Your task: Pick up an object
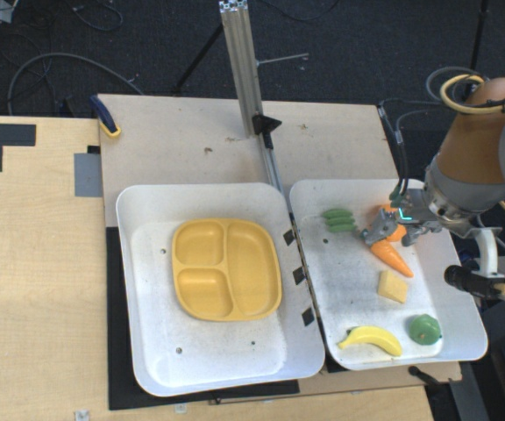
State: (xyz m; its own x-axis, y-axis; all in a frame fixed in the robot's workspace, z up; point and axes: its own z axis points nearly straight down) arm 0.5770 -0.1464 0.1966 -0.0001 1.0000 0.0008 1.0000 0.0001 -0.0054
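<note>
While arm (472,147) reaches in from right, tool (399,227) sits low in right bin (323,323), fingers spread narrowly astride carrot (392,254) top, nothing lifted. Green pod (339,220) to left; cheese wedge (394,287), banana (372,340), green apple (424,329) nearer front. Yellow divided plate (227,268) in left bin (147,340).

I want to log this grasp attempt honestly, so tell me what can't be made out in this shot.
- In the camera view, the tool sits over the carrot; its tips are too small and dark to tell a grip.
- The carrot's upper end is hidden under the tool.
- The green item near the right bin's top is too blurred to identify.
- The arm is cut off at the right edge.
</note>
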